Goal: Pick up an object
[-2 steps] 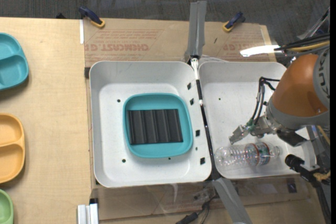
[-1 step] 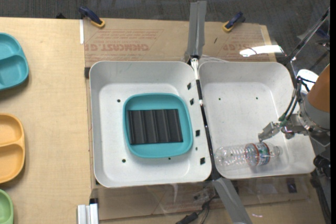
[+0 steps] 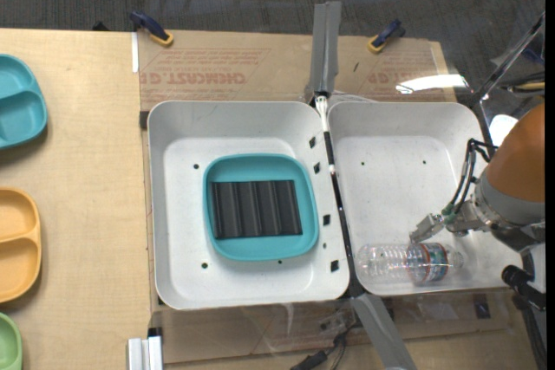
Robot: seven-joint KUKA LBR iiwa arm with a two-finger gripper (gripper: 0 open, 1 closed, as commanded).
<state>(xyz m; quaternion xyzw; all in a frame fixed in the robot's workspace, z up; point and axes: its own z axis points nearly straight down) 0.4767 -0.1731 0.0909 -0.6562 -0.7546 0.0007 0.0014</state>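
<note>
A clear plastic bottle (image 3: 406, 262) with a blue label lies on its side along the front wall of the right white bin (image 3: 390, 134). My gripper (image 3: 431, 227) reaches in from the right on the grey arm with the orange band. It hangs just behind and above the bottle's right half, very close to it. I see nothing held in it. A teal tray (image 3: 257, 208) with a dark ribbed insert rests in the middle of the left white bin (image 3: 173, 186).
Cables run from the wrist along the right bin's right wall (image 3: 473, 160). Cardboard (image 3: 225, 69) lies behind the bins, held by two clamps. Teal (image 3: 17, 104), orange (image 3: 16, 243) and green (image 3: 7, 342) plates sit on the wooden bench at far left.
</note>
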